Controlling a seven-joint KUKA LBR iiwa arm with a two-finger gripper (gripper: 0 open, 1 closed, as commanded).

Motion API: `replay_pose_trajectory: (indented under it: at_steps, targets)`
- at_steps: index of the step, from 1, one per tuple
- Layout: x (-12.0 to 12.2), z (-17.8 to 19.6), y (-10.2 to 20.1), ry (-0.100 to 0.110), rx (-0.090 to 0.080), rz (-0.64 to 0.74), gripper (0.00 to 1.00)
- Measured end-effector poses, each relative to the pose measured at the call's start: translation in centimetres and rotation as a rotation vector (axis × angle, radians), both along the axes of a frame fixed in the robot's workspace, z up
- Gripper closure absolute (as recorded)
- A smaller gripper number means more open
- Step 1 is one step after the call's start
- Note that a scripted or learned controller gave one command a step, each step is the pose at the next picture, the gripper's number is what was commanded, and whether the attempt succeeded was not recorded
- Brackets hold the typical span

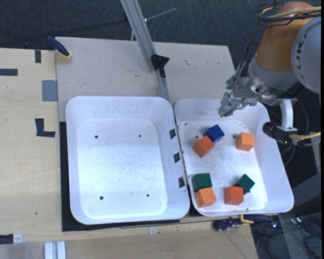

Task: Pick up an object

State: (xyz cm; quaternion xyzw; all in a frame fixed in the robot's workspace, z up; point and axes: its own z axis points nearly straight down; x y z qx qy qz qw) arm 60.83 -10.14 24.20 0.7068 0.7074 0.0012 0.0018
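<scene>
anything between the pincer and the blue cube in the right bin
No. In the camera view, bare white bin floor separates the pincer from the blue cube; the right bin has no block there.

Partial dark lettering on grey arm casing [311, 42] at upper right, cut off by frame edge; looks like "KU", rest out of view. No other legible text, label, number or sign: none on white bins [73, 144], coloured blocks [204, 145] or wooden bench [21, 161]. Black and grey tape marks [40, 127] on bench, plain shapes, carrying no writing.
</scene>
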Motion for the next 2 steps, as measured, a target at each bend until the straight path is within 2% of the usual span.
replay_pose_trajectory:
  at_steps: [1,2]
  targets:
    - [0.1,3.2,0.0,0.001,0.0,0.001,1.0]
    - [-1.0,1.6,5.7,0.007,0.002,0.005,1.0]
